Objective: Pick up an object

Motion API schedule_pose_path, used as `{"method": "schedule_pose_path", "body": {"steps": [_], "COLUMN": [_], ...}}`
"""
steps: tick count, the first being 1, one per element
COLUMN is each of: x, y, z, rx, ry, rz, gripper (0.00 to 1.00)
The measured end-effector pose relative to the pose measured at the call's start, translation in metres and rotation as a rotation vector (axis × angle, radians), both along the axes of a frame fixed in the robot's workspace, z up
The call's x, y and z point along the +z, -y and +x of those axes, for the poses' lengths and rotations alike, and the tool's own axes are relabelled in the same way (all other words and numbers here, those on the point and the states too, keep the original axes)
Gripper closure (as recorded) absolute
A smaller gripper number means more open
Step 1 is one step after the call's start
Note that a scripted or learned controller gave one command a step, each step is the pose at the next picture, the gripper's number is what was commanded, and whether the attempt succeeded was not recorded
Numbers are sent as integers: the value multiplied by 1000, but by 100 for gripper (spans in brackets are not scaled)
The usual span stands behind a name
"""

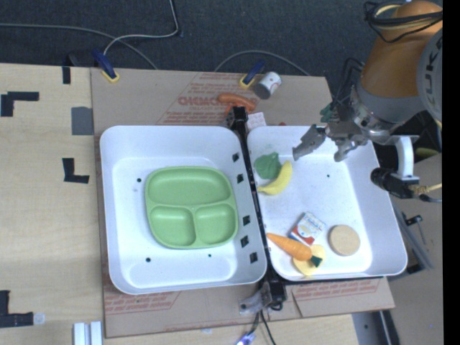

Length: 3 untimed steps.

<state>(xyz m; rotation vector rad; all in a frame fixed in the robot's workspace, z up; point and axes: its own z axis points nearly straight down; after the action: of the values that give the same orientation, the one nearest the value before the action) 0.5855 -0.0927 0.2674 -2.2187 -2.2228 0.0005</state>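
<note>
Arm: grey metal with a glossy orange band above the wrist, reaching in from the right over the right bin's far edge.
Gripper (325, 146): two dark fingers spread apart, nothing between them, hanging above the far part of the right bin.
Right bin (374, 214): shallow, white, smooth plastic with rounded corners; it holds all the loose objects.
Banana (278, 179): yellow, curved, smooth, lying near the bin's left wall, touching the green piece.
Green piece (267, 164): dark green, lumpy, leaf-like toy, just beyond the banana, below and left of the gripper.
Carrot (289, 245): orange, tapered, matte, lying at the near left of the bin.
Small packet (309, 228): white, boxy, with red and blue print, just beside the carrot.
Round disc (344, 239): tan, flat, biscuit-like, right of the packet.
Yellow piece (307, 264): small, partly under the carrot's thick end.
Left bin (122, 192): same white plastic, joined to the right bin by a black clip strip.
Green tray (191, 205): pale green, matte, rounded rectangle with three compartments, lying flat in the left bin.
Bench: brown cardboard sheet over pale wood.
</note>
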Motion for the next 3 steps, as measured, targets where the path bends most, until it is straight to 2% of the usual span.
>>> {"method": "schedule_pose_path", "body": {"steps": [1,2,3], "x": [-152,-181,-182], "y": [15,2,10], "z": [35,27,84], "rx": [-1,-1,0], "ry": [-5,2,4], "rz": [0,-2,-1], "gripper": [0,0,0]}}
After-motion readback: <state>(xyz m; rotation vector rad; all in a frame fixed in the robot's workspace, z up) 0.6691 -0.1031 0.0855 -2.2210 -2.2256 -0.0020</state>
